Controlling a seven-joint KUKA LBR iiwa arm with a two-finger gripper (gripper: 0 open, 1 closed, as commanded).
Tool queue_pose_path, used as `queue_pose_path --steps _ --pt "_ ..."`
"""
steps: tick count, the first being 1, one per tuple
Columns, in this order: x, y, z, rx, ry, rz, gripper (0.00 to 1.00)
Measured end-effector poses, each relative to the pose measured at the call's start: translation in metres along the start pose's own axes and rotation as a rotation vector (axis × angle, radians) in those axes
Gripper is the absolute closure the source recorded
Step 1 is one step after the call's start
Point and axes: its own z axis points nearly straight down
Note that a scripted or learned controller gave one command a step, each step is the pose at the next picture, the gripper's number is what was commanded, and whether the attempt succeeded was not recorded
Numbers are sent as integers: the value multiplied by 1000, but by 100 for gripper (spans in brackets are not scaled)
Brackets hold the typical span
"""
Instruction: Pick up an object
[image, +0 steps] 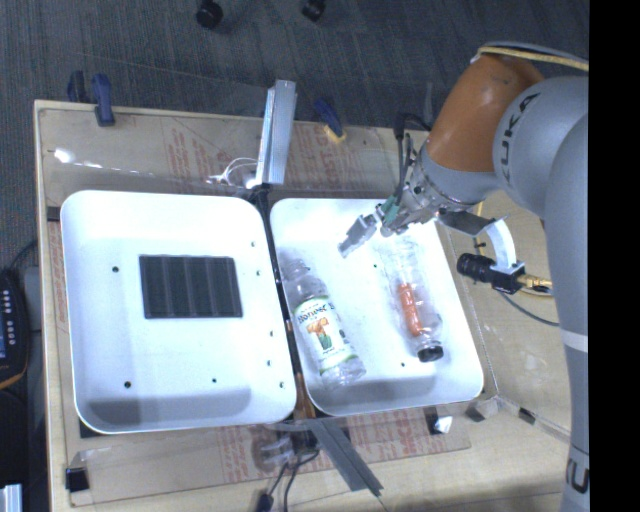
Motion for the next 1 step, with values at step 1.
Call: queue_pose_path --steps 1 --pt "-15 -73 44 -1 -1 -15 0"
